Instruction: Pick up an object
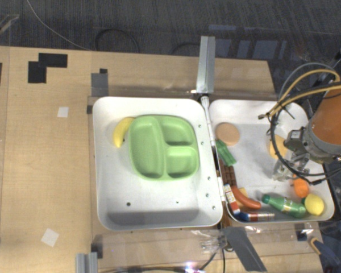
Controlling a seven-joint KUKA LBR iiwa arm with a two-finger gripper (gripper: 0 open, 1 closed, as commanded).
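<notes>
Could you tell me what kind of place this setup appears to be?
Probably a robotics lab bench for grasping trials: two white bins sit on a wooden bench, toy food such as a banana and a lemon lies in them, and a cabled robot arm reaches in.

camera view: fixed overhead | slanted downward | covers both bins (102,152) | arm (332,124) enters right

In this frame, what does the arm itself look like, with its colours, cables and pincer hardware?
The KUKA arm enters at the right with a broad orange band above a grey metal wrist. Yellow and black cables loop off it over the right white bin. Below hangs the small grey metal pincer, too cluttered to make out finer detail. No markings are legible.
</notes>
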